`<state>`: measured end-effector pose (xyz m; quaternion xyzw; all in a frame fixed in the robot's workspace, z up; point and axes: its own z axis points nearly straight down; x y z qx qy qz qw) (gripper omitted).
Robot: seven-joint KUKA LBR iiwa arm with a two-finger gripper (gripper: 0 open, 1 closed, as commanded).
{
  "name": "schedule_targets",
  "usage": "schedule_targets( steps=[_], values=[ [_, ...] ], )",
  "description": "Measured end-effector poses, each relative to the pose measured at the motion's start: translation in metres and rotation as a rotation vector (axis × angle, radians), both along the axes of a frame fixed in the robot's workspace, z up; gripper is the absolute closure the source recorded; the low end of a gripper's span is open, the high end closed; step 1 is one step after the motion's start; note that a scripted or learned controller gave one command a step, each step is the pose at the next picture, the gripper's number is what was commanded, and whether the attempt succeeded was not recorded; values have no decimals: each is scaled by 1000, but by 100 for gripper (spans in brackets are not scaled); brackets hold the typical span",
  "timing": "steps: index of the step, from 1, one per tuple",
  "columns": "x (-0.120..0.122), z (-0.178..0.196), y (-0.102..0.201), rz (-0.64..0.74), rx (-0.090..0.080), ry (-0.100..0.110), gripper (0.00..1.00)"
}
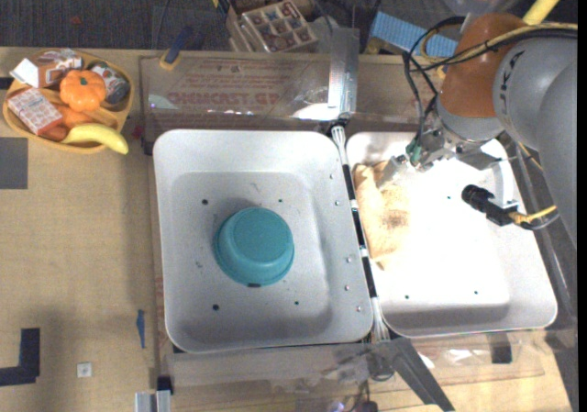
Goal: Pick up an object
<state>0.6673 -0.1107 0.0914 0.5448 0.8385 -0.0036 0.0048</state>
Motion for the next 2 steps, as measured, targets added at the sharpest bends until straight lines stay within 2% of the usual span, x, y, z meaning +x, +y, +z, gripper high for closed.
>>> schedule_targets(
  steps=[1, 2],
  values=[
    [-89, 1, 7, 138, 10, -6, 0],
    [-139, 93, 43, 25, 11, 2, 0]
  ],
)
